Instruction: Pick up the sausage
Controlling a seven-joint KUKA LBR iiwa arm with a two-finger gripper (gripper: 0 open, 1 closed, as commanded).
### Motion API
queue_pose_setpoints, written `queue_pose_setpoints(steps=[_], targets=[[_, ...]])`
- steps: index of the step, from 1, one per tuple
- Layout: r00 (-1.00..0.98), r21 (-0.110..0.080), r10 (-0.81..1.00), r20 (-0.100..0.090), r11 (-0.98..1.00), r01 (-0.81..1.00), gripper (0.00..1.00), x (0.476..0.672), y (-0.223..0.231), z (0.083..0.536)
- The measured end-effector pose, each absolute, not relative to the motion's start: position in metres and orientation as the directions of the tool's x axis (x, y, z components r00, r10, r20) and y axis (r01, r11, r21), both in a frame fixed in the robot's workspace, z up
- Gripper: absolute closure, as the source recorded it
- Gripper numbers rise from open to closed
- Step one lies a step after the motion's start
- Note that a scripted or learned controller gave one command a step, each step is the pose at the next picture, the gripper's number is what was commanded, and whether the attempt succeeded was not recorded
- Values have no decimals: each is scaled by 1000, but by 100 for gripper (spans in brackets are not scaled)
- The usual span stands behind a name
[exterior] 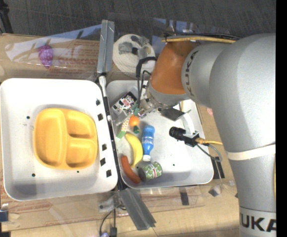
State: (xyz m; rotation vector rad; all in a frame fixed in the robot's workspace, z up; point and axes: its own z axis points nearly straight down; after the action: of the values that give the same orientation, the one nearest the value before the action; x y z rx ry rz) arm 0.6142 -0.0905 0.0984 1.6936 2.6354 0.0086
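Where the big grey arm point(242, 107) comes in from the right, it bends over the right bin point(197, 169). Its orange band point(169, 75) sits above the far end of that bin. The left bin point(15, 177) is just beside the right one, and a yellow tray point(66, 137) with three parts lies in the middle of it.

Behind the bins, a white round thing point(131, 52) sits on the bench. The gripper point(132, 108) is low over the far left corner of the right bin, near a little pile of toys. I cannot tell if it is open or closed, and I see nothing held in it.

Most of the toys lie along the left side of the right bin. A yellow banana point(135, 149) lies next to a blue bottle point(147, 139), and the two touch. The sausage point(128, 169) is red-brown and lies in the near left corner of the right bin, against the wall and just under the banana. It is well apart from the gripper. A green can point(151, 171) lies on its side just beside the sausage. A small orange toy point(134, 122) sits above the banana, close to the gripper.
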Motion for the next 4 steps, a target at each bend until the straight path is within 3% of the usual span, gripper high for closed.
queue_pose_setpoints(steps=[1, 2, 3, 4], targets=[[-163, 10, 987, 1, 163, 987, 0, 600, -98, 98], [213, 0, 977, 0, -213, 977, 0, 619, -112, 93], [207, 5, 978, 1, -207, 978, 100, 622, -112, 109], [-367, 0, 930, -1, 367, 930, 100, 600, -119, 266]])
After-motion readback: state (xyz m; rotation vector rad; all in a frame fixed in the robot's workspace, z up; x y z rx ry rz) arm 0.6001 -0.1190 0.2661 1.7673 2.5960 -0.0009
